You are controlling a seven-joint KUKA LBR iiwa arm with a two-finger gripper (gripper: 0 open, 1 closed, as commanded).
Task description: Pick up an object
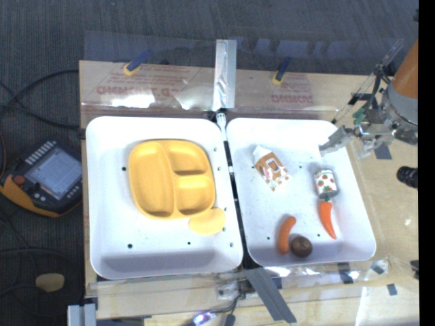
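Note:
The right bin [353, 246] holds several small objects. A little white and orange carton [271, 168] lies near its middle. A small patterned pouch [325, 182] sits right of it, with an orange carrot [327, 219] just below. Toward the front lie a red-orange sausage shape [286, 233] and a dark brown ball [301, 246]. My gripper [357, 146] hangs over the bin's upper right corner, above and right of the pouch. Its fingers are spread open and hold nothing.
The left bin [109, 250] carries a yellow divided plate [170, 177] and a pale yellow disc [206, 221] at the plate's lower right. A raised divider [232, 182] separates the bins. A handheld pendant [44, 176] lies on the floor at the left.

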